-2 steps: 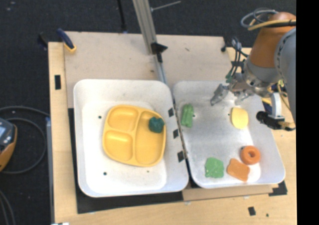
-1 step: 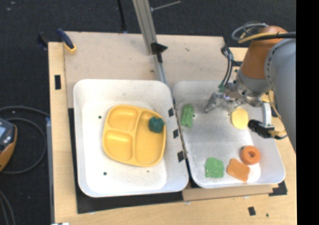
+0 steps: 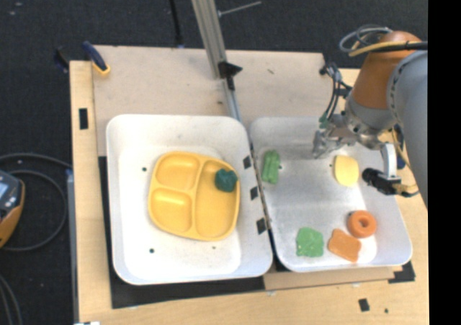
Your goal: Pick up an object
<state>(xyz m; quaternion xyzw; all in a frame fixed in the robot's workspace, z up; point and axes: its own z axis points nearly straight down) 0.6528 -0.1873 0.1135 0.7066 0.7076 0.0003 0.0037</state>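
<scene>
Task obj unspecified; candidates in R bin [image 3: 288, 129]: yellow piece [image 3: 346, 170] at 1 o'clock of bin, just beside gripper [image 3: 325, 145]. Green block [image 3: 271, 166] at 9, by L wall. Green lump [image 3: 310, 242], orange wedge [image 3: 344, 245], orange ring [image 3: 362, 223] at 5–6. Gripper low over bin's 12 o'clock area, nothing seen held; cannot tell its opening. L bin [image 3: 130, 244]: yellow tray [image 3: 176, 201], teal obj [image 3: 226, 180] in tray's 2 o'clock compartment.

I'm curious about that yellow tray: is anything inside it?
Yes. A dark green object sits in the yellow tray, in its right compartment near the top. The other compartments look bare. Anything beneath the object is hidden.
</scene>
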